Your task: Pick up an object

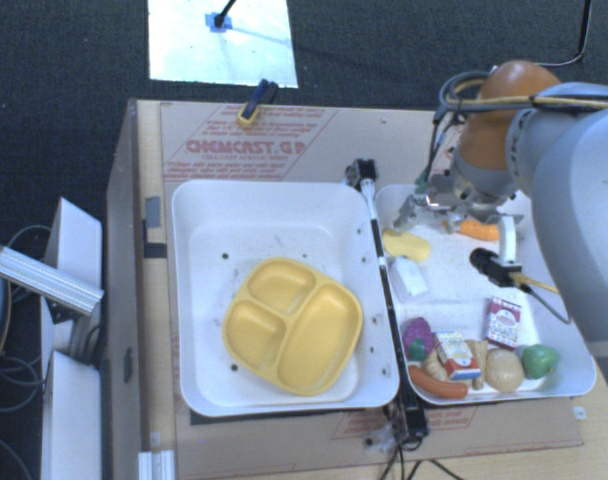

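My gripper (454,208) hangs over the far end of the right bin (582,376), below the arm's orange band. An orange carrot-like piece (477,230) lies just beside and under it. A yellow banana-shaped piece (406,245) rests a little to its left, and a white block (409,277) lies nearer than that. At the near end sit purple grapes (417,336), a red and white packet (503,321), a small printed box (458,356), a tan potato (503,369), a green ball (539,359) and a sausage (440,387). Nothing shows in the gripper's grasp.
The left bin (204,218) holds a yellow compartment tray (292,324). A thin divider rim (381,268) separates the two bins. A yellow and black tool (255,103) lies on the cardboard behind the bins. The bulky grey arm covers the right side.
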You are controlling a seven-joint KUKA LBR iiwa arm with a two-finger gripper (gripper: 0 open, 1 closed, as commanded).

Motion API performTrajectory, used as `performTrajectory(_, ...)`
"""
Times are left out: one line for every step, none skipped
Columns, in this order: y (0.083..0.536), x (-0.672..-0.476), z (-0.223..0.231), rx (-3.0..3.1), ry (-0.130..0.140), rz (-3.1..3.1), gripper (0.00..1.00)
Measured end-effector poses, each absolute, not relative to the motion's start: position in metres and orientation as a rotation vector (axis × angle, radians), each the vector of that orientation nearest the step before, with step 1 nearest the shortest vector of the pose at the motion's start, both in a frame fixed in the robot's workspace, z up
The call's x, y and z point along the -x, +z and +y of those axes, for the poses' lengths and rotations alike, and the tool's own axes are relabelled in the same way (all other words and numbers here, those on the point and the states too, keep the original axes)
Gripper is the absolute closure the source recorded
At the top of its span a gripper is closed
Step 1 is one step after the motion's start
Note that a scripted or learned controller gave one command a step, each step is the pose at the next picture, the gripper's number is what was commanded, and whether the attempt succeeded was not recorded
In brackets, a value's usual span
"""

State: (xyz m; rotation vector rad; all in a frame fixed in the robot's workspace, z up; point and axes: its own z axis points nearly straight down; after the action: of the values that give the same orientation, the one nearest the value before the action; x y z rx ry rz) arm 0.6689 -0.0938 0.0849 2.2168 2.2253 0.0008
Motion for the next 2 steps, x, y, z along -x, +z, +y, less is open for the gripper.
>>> performTrajectory(0.084, -0.572, -0.109, -2.220, 0.000, 2.222, 0.00)
performTrajectory(0.084, -0.661, -0.131, -2.241, -0.017, 2.234, 0.00)
